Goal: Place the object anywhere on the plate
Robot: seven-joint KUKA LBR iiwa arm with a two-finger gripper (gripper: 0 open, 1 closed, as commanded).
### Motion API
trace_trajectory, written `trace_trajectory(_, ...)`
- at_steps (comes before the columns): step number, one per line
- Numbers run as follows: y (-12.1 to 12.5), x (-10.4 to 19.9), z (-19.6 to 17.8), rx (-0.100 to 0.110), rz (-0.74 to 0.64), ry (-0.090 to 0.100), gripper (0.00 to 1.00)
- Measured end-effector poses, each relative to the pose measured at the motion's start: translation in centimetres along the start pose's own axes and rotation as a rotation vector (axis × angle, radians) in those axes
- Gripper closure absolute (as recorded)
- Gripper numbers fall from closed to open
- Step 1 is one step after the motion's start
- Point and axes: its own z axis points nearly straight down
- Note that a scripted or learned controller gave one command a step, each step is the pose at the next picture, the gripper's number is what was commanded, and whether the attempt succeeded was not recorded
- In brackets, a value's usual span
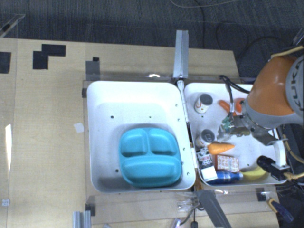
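the blue plate (pixel 151 156) lies in the left bin (pixel 97 127), toward its near side, with nothing on it. its three compartments are all bare. so you have the target ready, and the carrying has not begun.

the things to choose from are all in the right bin (pixel 251 148). the gripper (pixel 232 128) hangs over the middle of that bin, just above the carrot (pixel 221 147), which lies flat with its thick end toward the arm. judging by that, the carrot is the object being gone for, and you are in the reach-and-grasp step, early in the task. you cannot tell from this view how far the gripper is open, and nothing can be seen held in it. it looks close to the carrot, but whether it touches it is not clear.

mind the crowding. a small can (pixel 207 136) stands just beside the carrot's tip. a red and white box (pixel 227 163) lies just in front of the carrot. a blue bottle (pixel 224 177) and a banana (pixel 252 174) lie along the near wall. another can (pixel 205 102) and a small orange piece (pixel 223 105) sit toward the far side.

the next move calls for a descent squarely over the carrot's middle, closing across its width, not along it. then you need a lift high enough to clear the wall between the bins, before crossing left to the plate. a tapered, smooth carrot may well slip, so check the hold once it rises.
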Motion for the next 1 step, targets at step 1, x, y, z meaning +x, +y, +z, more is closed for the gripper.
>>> trace_trajectory(1, -1.34, 4.36, -3.74, -0.001, -0.153, -0.001, 1.00)
